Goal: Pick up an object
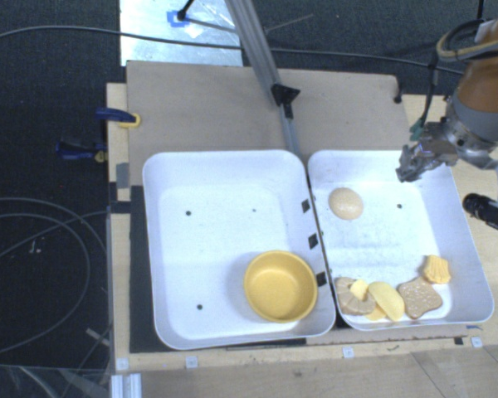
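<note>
**White bins, a claw poised at the right-hand rim**

Camera view: the claw [411, 166] hangs at the far edge of the right bin [448, 214], carried by the grey arm with its orange band reaching in from the right. Its tip is dark and small against the bin wall, so I cannot tell whether it is released or clenched, and nothing can be seen caught in it.

Nearest to the claw, a little below and to its left, lies a pale egg-shaped piece [345, 203], alone on the bin floor and well apart from everything else. That isolation makes it, in my judgement, the easiest candidate for a pick. Much farther below the claw, heaped along the near wall, sit the small yellow and tan food pieces [390, 297], touching and overlapping, likely harder to single out. A ridged yellow piece [436, 269] lies just beside that heap.

Away to the claw's lower left, in the left bin [199, 181], stands a yellow bowl [280, 285], upright.

The arm's upper part is cut off by the frame edge.
</note>
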`<action>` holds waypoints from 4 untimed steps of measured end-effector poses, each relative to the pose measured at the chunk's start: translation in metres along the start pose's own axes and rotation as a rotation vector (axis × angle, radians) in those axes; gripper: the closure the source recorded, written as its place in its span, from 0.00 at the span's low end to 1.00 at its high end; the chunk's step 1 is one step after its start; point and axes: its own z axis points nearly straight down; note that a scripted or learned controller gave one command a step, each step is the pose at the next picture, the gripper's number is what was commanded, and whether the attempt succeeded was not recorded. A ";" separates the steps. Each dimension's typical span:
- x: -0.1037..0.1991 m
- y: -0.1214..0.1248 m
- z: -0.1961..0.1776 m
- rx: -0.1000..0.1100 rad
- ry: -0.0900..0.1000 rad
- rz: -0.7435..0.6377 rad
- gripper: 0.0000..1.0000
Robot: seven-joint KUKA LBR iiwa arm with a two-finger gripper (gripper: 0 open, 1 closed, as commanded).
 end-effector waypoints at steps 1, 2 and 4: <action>0.058 0.009 -0.005 0.003 0.003 -0.006 1.00; 0.102 0.027 -0.004 0.003 0.001 -0.004 1.00; 0.200 0.041 0.024 0.005 0.003 -0.005 1.00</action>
